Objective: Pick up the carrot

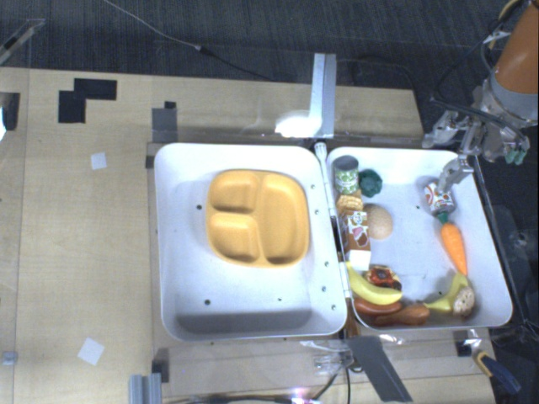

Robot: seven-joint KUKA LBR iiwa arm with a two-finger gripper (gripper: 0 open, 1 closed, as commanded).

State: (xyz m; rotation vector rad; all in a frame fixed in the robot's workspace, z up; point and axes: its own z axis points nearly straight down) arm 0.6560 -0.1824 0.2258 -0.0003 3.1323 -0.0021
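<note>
Gripper (450,175) state I cannot tell; it hovers above the tapered orange carrot (454,247), so next it should descend.

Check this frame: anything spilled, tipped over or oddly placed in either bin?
Nothing looks spilled or damaged. The toy food sits crowded along the right bin's edges, the carrot lying loose near its right wall. The yellow divided plate sits flat in the left bin. The gripper hovers above the carrot's top.

The wooden bench (76,251) bears two white bins (168,251) (side by side).
</note>
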